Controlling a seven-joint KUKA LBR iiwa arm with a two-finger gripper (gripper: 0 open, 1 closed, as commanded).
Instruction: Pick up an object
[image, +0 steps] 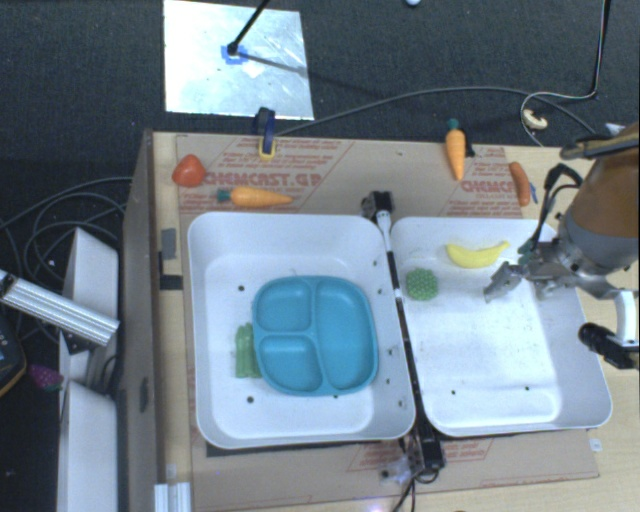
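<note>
**Banana Within Reach, Nothing Held Yet**

Dark carpet lay all around the surface (300, 165), a cardboard-topped bench carrying two white bins side by side. My claw (520, 275) hung over the right bin (500, 400), near its upper right part, and from this slant I could not tell how it was set; nothing was visibly caught in it.

Two candidates sat in that bin. The banana (476, 254) lay near the far wall, just left of my claw, and the green ball (421, 284) rested close to the divider, a little further off. I judged the banana the likelier target, being nearest.

It looked like a toy: probably light, hollow plastic, smooth and somewhat slippery, stiff enough not to crush. Its curve meant a grip at the tips would likely squirt it sideways, so I reckoned the thick middle, taken across the narrow width, was the place. The ball seemed knobbly and perhaps softer, offering better friction but prone to roll.

In the left bin (220, 300) sat a blue tray (315, 335) with a green strip (245, 352) touching its left edge, flat and awkward to lift. Carrots (255, 197) and a tomato (188, 171) lay on the cardboard beyond the bins.
</note>
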